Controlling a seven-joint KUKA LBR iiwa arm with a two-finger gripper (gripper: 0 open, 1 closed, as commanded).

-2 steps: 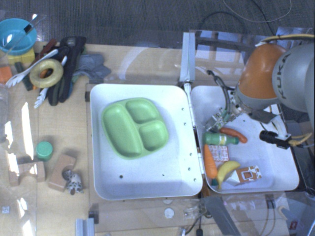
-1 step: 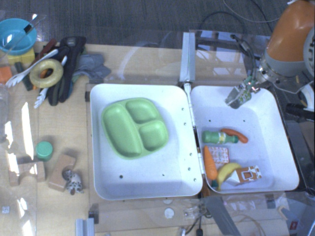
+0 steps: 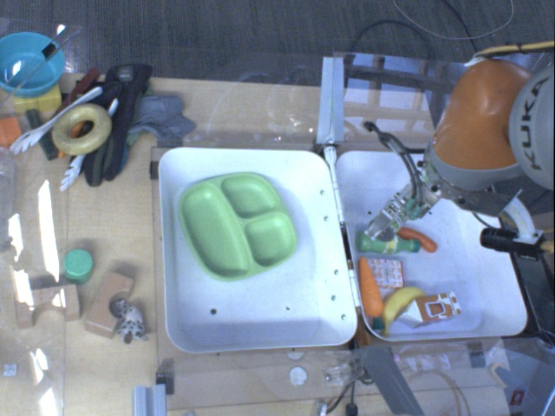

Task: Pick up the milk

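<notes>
Two white bins are seen side by side on the bench [image 3: 104, 258]. The left bin [image 3: 173, 319] is occupied by a green divided plate [image 3: 238, 225] near its middle. In the right bin [image 3: 494, 284], the end effector [image 3: 388, 222] is lowered near the bin's left edge, reached in from the right by the grey arm with its orange band [image 3: 481, 115]. Whether the end effector is spread or pressed together cannot be told, and nothing is seen held in it. The milk [image 3: 438, 308], a small carton lying on its side, is found near the bin's front edge, well apart from the end effector. Just to its left a banana [image 3: 401, 302] is laid, touching a carrot [image 3: 370, 289] along the left edge. A patterned box [image 3: 387, 272] sits behind the banana, a green item [image 3: 377, 244] behind that, just under the end effector, and a red-orange item [image 3: 419, 239] beside it. Clutter is scattered on the bench's far left corner, including a blue bowl [image 3: 30, 59] and a yellow ring [image 3: 82, 128].
</notes>
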